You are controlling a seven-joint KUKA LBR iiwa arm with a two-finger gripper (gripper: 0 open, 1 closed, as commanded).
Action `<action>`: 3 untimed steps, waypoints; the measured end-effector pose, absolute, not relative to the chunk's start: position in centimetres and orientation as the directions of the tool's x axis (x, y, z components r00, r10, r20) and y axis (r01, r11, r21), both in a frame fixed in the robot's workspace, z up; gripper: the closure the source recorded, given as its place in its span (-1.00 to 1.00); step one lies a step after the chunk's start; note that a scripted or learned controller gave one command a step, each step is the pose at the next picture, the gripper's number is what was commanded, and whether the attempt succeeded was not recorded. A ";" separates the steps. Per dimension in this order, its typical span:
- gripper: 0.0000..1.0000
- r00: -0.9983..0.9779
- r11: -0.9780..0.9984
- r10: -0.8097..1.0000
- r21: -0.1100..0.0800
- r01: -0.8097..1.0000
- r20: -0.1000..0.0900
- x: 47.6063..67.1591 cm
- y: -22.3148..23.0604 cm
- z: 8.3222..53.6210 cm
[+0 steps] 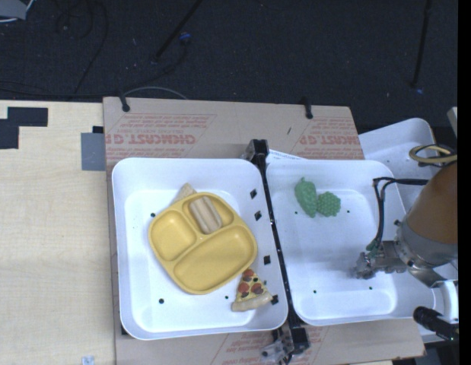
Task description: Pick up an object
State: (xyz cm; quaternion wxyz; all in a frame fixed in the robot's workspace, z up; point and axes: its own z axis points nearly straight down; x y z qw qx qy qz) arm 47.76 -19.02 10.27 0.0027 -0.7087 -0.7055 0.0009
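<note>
A green toy vegetable (316, 198) lies in the right bin (334, 295), toward its far left. My gripper (370, 265) hangs low over the right bin's near right part, well to the right and nearer than the green piece. Nothing shows between it and the bin floor. In the left bin (136, 295) sits a yellow divided plate (205, 243) with a tan hot-dog piece (205, 214) in its far compartment. A pizza slice toy (251, 292) rests beside the plate's near right corner.
The arm's orange band (437, 211) and grey wrist cover the right bin's right side. A black divider (269, 234) runs between the bins. Brown cardboard (220, 131) lies under both bins, and a black cable (383, 204) loops beside the arm.
</note>
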 end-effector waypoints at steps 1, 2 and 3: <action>1.00 -0.002 0.002 1.000 0.002 1.000 0.000 48.6 -18.6 14.9; 1.00 -0.002 0.002 1.000 0.002 1.000 -0.001 48.9 -19.2 19.3; 1.00 -0.003 0.003 1.000 0.004 1.000 -0.002 49.3 -18.8 25.5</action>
